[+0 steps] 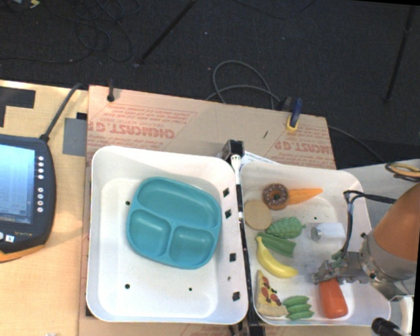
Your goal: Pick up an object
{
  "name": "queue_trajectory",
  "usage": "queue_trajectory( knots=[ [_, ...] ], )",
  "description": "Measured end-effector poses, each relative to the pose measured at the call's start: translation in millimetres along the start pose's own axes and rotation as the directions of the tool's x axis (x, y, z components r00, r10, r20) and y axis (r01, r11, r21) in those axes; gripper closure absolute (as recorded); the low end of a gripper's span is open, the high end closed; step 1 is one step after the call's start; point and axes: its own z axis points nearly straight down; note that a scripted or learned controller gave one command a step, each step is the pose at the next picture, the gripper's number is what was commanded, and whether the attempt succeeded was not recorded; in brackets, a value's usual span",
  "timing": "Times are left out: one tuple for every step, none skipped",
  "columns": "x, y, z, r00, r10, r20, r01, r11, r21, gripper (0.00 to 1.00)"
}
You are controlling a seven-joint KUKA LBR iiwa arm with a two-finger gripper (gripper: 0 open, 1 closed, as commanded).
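fingers (331, 270) just above red obj (333, 299)

I see a teal tray (174, 223), yellow banana (275, 260), orange carrot (305, 196), brown doughnut (274, 196) and two white bins (104, 264).

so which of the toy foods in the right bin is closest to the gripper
The red-orange pepper, lying at the bin's near right corner just below the gripper. The banana, green peas and doughnut all lie farther left.
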Motion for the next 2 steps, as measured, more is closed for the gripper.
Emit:
queue_trajectory(
  knots=[
    [62.2,-0.2,-26.6,1.0,-0.012,-0.004,0.012,1.0,0.001,1.0],
    [112.3,1.7,8.6,1.0,-0.006,0.003,0.006,1.0,-0.008,1.0]
  ],
)
